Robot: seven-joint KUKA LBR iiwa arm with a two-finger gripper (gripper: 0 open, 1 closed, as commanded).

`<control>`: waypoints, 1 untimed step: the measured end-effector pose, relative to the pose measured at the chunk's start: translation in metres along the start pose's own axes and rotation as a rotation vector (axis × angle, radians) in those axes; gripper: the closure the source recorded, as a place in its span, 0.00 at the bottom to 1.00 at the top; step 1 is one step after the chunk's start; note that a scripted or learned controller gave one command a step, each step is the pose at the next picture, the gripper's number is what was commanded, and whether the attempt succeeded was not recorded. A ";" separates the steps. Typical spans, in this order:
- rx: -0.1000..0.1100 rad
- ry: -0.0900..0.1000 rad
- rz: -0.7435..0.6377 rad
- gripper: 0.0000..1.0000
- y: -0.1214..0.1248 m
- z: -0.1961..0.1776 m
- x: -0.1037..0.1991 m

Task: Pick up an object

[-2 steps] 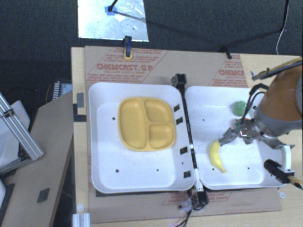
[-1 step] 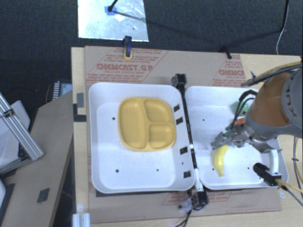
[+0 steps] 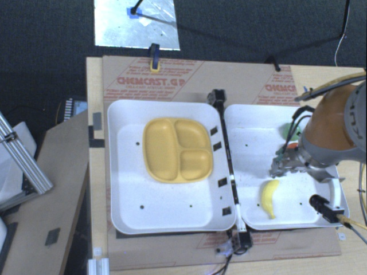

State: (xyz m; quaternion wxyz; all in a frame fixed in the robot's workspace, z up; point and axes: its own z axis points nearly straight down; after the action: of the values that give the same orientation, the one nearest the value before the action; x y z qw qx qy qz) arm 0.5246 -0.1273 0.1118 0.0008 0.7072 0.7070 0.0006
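A yellow banana [image 3: 268, 198] lies in the right bin [image 3: 246, 148], near its front wall. My gripper [image 3: 280, 167] hangs just above and behind the banana's upper end, pointing down into the bin. Nothing shows held in it. A green object [image 3: 288, 130] sits at the back of the right bin, partly hidden by the arm's wrist. A yellow divided plate [image 3: 175, 149] lies in the middle of the left bin [image 3: 126, 205].
The arm's orange and grey body [image 3: 335, 130] covers the right side of the right bin. A divider with black clips [image 3: 225, 165] runs between the two bins. Cardboard [image 3: 189, 79] lies under both bins.
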 end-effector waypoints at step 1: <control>-0.005 -0.001 -0.004 1.00 -0.002 -0.063 0.001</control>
State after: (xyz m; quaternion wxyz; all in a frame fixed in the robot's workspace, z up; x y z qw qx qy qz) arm 0.5226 -0.1260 0.1749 0.0032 0.7057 0.7085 0.0020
